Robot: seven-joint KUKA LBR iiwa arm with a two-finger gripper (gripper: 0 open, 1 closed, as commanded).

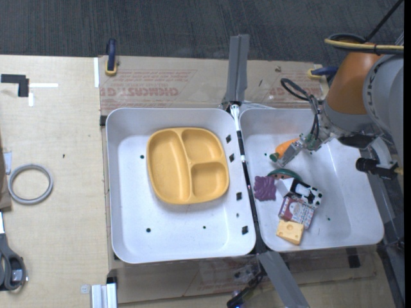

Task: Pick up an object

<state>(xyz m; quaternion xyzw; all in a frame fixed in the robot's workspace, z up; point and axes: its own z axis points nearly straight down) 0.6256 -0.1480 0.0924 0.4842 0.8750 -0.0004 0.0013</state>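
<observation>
My gripper point(292, 153) hangs low in the right bin point(340, 230), near its back left part, pointing down and to the left. Right beside its tip lies a small orange object point(282, 149), partly covered by it; contact is unclear. Just below is a curved green piece point(282, 172). Further forward lie a purple item point(264, 187), a black-and-white toy point(307, 193), a small printed packet point(297, 210) and a yellow cheese wedge point(290, 231).
The left bin point(128, 223) holds a yellow divided plate point(187, 165). A ridge point(243, 172) separates the two bins. On the bench at the left lie a grey tape ring point(28, 183) and scissors point(11, 269). The arm point(366, 88) fills the upper right.
</observation>
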